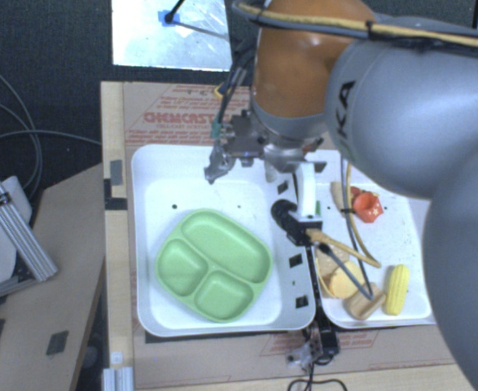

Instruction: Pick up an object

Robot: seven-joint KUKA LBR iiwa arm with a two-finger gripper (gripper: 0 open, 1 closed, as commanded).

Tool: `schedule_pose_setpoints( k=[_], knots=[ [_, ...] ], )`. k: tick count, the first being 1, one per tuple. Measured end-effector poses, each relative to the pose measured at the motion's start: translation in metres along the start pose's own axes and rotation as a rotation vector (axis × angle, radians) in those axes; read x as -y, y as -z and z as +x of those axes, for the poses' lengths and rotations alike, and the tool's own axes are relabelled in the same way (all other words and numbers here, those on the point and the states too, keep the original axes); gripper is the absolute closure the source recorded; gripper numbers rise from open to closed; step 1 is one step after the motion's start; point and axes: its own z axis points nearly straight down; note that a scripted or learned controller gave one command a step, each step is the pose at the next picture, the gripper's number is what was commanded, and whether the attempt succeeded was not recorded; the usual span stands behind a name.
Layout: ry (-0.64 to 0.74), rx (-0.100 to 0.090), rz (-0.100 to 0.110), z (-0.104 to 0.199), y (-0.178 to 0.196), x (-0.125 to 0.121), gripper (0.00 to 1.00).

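My gripper [215, 169] hangs over the far part of the left bin [151, 218], just beyond the far rim of a green divided plate [214, 264] that lies in that bin. Nothing shows in the gripper. In the right bin [414, 243] lie a red piece of toy food [368, 205], a yellow corn cob [396, 288], a tan piece [362, 305] and a pale yellow piece [336, 281]. The arm's grey body and orange band cover the far part of the right bin.
A brown cardboard sheet [173, 116] lies under both bins. A shiny foil-like sheet [169, 23] lies beyond the bins. At the far left stand a metal frame [10, 226] and loose cables.
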Motion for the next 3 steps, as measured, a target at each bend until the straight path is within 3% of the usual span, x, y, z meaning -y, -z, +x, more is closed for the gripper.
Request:
schedule_pose_setpoints(
  k=[1, 2, 3],
  knots=[
    [0.002, 0.004, 0.021, 0.054, -0.056, 0.073, 0.00],
    [-0.009, 0.001, -0.003, 0.054, -0.212, 0.065, 0.00],
    [-0.012, 0.006, 0.001, 0.013, -0.190, -0.043, 0.00]
  ],
)
